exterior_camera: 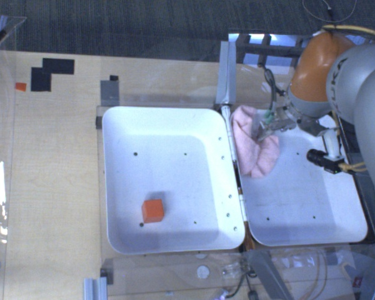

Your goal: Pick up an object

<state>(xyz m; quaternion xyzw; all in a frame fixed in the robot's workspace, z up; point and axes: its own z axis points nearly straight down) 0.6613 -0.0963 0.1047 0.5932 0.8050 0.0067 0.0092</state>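
We see two white bins side by side: left bin (169, 174) holds a small orange block (153, 210) in its lower left; right bin (306, 199) holds a crumpled pink cloth (253, 145) bunched against its upper-left wall, by the divider. Arm (337, 74) enters from the upper right, crowding that corner. Gripper (269, 125) sits on the cloth's upper right edge; we can't tell if it's apart or together. Cloth is soft, folded, pale pink.
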